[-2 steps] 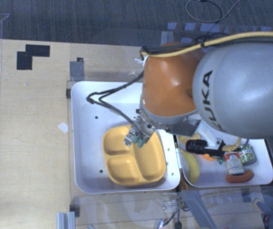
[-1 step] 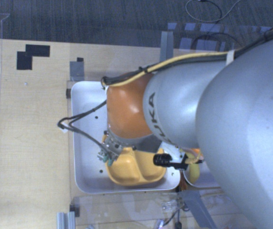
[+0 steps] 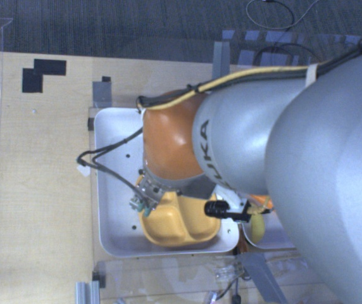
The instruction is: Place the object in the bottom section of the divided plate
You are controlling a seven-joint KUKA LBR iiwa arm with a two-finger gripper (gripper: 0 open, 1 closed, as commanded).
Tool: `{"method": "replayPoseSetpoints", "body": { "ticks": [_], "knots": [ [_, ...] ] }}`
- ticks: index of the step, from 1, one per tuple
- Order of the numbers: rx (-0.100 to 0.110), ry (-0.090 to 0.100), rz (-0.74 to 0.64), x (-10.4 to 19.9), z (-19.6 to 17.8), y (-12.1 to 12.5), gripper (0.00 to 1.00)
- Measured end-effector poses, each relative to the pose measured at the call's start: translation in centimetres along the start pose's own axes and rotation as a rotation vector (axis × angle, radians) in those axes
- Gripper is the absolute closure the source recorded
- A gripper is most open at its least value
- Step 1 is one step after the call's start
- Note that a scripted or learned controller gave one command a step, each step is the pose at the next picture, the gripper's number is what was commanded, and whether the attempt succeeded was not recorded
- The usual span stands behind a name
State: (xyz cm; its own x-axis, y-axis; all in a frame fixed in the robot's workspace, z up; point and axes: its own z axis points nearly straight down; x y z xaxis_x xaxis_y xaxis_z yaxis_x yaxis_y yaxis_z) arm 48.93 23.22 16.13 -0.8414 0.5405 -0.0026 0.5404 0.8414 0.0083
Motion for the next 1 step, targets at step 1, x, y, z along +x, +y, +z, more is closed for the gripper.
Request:
{"method": "replayPoseSetpoints", "body": {
  "ticks": [1],
  "knots": [
    [0.001,-0.003,-0.156,-1.68,-16.36,-2.54,1.0]
  ]
}}
